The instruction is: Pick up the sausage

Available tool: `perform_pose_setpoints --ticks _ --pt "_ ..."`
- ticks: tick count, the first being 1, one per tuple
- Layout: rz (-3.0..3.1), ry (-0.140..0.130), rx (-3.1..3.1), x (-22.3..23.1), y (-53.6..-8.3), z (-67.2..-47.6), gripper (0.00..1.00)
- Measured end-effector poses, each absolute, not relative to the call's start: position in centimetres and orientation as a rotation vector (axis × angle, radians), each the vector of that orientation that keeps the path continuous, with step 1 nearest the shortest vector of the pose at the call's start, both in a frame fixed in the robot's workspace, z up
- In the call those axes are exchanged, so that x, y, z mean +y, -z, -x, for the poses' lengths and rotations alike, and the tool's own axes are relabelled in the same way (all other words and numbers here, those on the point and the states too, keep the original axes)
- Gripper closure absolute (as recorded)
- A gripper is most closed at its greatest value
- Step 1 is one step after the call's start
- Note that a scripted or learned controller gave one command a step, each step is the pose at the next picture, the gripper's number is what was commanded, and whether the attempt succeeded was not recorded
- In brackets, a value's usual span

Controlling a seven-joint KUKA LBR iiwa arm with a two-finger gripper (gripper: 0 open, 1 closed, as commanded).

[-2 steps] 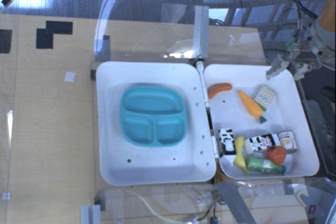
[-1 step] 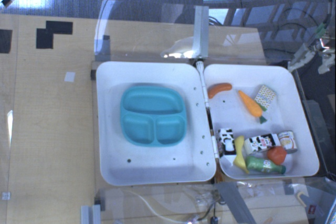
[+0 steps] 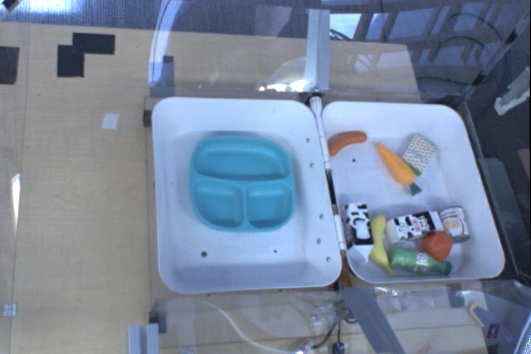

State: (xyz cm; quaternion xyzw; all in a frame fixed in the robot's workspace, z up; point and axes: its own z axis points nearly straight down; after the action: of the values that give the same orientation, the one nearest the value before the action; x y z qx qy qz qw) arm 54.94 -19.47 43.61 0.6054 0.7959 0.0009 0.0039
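The sausage (image 3: 347, 142) is a short orange-red link lying at the upper left of the right bin (image 3: 452, 118), close to the divider between the bins. It rests flat on the bin floor, apart from the other items.
A carrot (image 3: 397, 166) and a small patterned packet (image 3: 419, 152) lie to the sausage's right. At the bin's front sit a black-and-white carton (image 3: 358, 225), a banana (image 3: 378, 243), a milk carton (image 3: 412, 225), a green bottle (image 3: 419, 262), a tomato (image 3: 437, 244) and a can (image 3: 454, 223). The left bin (image 3: 170, 178) holds a blue divided plate (image 3: 242, 182).
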Motion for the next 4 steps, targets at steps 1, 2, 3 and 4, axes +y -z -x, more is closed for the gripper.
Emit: perform_pose_setpoints --ticks 1,2,3,4 --pt "-1.517 -0.003 2.744 -17.6 -43.5 -60.4 0.0" --pt "-1.223 -0.004 2.886 -12.7 -43.5 -64.9 0.0" --pt "-0.848 -0.003 3.016 -10.9 -43.6 -65.7 0.0" --pt "-0.252 -0.003 3.124 -6.4 -43.6 -65.5 0.0"
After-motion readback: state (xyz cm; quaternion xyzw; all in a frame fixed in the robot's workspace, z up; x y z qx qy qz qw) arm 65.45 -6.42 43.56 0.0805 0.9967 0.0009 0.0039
